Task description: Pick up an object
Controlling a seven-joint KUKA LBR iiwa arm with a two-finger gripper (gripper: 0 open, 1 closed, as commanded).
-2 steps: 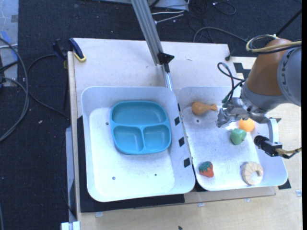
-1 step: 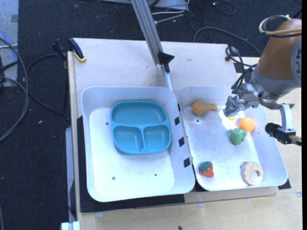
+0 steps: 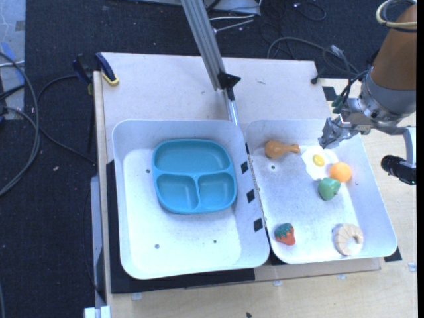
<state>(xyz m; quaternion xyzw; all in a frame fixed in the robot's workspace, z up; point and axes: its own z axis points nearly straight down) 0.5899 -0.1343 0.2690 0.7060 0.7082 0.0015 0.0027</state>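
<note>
In the right bin (image 3: 371,197) lie several toy foods: a brown chicken drumstick (image 3: 279,150), a fried egg (image 3: 315,162), an orange fruit (image 3: 340,171), a green pepper (image 3: 328,189), a strawberry (image 3: 285,233) and a beige shrimp (image 3: 348,238). My gripper (image 3: 329,139) hangs at the bin's far side, its tip just above the fried egg's upper edge. Nothing shows between its fingers.
The left bin (image 3: 132,244) holds a blue divided plate (image 3: 195,175). A slanted metal pole (image 3: 205,35) rises from the bench behind the bins. Cables lie on the dark floor around the bench, and a clamp (image 3: 99,68) sits at its far left corner.
</note>
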